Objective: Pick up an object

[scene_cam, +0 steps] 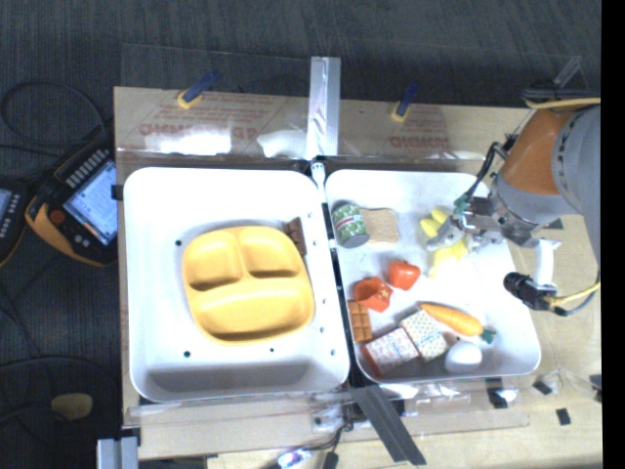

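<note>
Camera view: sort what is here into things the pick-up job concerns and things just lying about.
Job:
two-finger gripper
yellow toy pieces beside it
green-labelled can
red toy pepper
orange carrot
white egg
patterned small boxes
right white bin

Lying about:
yellow sectioned plastic tray in left white bin
handheld controller
blue-and-yellow clamps

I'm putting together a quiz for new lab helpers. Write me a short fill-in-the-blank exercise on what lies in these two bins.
1. The yellow divided tray lies in the ____ bin.
2. The carrot has a ____ tip at its right end.
3. The green can stands beside the wall that ____ the two bins.
4. The gripper is over the ____ bin.

Missing words: left; green; divides; right
</note>
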Controlling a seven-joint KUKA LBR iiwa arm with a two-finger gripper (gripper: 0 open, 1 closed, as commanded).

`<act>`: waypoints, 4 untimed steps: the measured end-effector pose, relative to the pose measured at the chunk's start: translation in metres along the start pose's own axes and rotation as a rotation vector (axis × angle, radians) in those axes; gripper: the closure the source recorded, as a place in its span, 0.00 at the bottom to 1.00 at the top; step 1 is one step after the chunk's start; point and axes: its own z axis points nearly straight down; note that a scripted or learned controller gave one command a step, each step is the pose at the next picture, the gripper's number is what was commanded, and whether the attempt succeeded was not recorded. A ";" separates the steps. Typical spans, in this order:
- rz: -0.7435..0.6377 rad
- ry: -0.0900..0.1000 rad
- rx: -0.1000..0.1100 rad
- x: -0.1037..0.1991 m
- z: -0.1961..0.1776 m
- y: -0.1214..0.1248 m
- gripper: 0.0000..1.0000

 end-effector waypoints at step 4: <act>0.247 -0.010 -0.001 0.073 0.008 -0.083 1.00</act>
